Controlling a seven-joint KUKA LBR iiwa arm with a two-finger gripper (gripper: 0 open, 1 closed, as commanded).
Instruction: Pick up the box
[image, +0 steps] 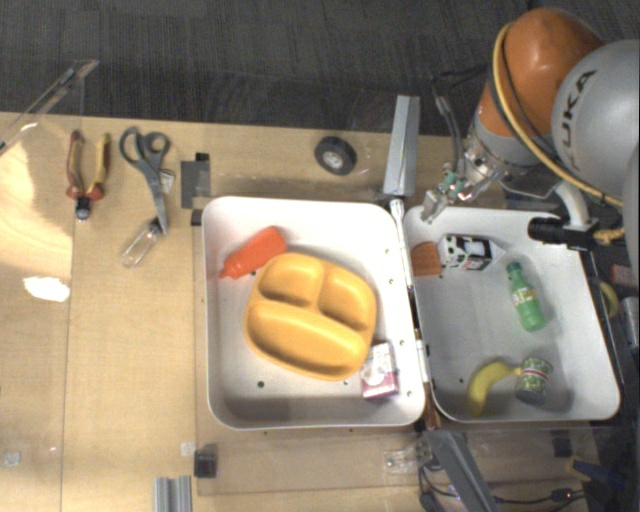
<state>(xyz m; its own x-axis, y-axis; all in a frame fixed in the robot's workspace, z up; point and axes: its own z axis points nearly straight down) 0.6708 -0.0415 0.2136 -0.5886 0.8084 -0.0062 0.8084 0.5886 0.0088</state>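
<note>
A small pink and white box (380, 372) lies in the left bin (225, 300), at its front right corner, against the yellow tray. A second box (455, 253), brown at one end with a white printed face, lies in the right bin (590, 380) near its back left corner. My gripper (443, 192) hangs over the back left rim of the right bin, just behind and above that brown and white box. Nothing shows in its grasp.
The left bin also holds a yellow divided tray (310, 315) and an orange bottle (252, 252). In the right bin lie a green bottle (525, 297), a banana (487, 384) and a small can (535, 378). Scissors (150, 170), pliers (85, 170) and a tape roll (336, 154) rest on the bench.
</note>
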